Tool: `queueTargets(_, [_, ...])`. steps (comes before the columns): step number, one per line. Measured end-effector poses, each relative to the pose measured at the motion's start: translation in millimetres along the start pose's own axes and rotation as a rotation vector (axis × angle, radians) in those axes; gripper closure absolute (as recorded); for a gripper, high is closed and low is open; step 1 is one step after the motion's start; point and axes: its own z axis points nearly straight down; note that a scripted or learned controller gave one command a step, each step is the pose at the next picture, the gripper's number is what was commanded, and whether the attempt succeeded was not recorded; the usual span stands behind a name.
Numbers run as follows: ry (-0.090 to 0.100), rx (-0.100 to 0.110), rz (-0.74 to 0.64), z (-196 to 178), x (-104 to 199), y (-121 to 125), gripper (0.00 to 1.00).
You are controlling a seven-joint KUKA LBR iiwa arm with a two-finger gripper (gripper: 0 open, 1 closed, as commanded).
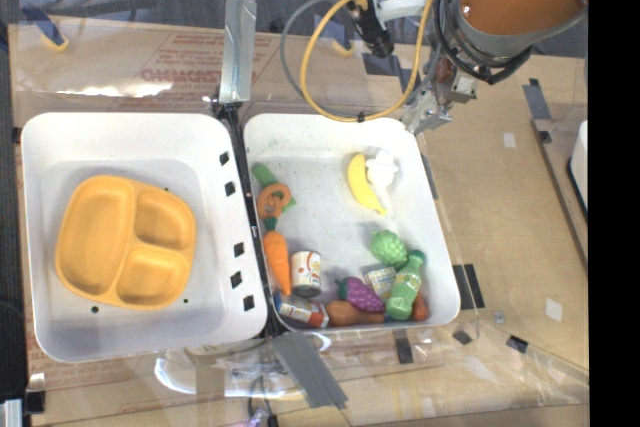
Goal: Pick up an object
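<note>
The right bin [425,205] holds several toy foods. A yellow banana [360,185] lies near its upper middle with a small white piece [382,169] touching it. An orange carrot [276,260] and a small can [306,272] lie along the left wall. A green bumpy fruit [389,246], a green bottle [404,288] and purple grapes [363,294] cluster at the lower right. My gripper [432,108] hangs above the bin's upper right corner, under the orange wrist band, apart from every object.
The left bin [40,150] holds a yellow divided plate [125,240]. A yellow cable [320,55] loops behind the right bin. A metal divider [237,50] stands upright between the bins at the back. Tape strips mark the bench at right.
</note>
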Motion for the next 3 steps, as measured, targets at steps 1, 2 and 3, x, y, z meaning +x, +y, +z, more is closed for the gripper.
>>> queueTargets(1, [-0.018, 0.004, -0.014, 87.8, -12.9, -78.8, 1.00])
queueTargets(2, [-0.002, 0.002, 0.140, -2.7, 1.1, -23.1, 1.00])
queueTargets(3, [-0.015, 0.001, 0.103, -5.1, -16.4, -102.9, 1.00])
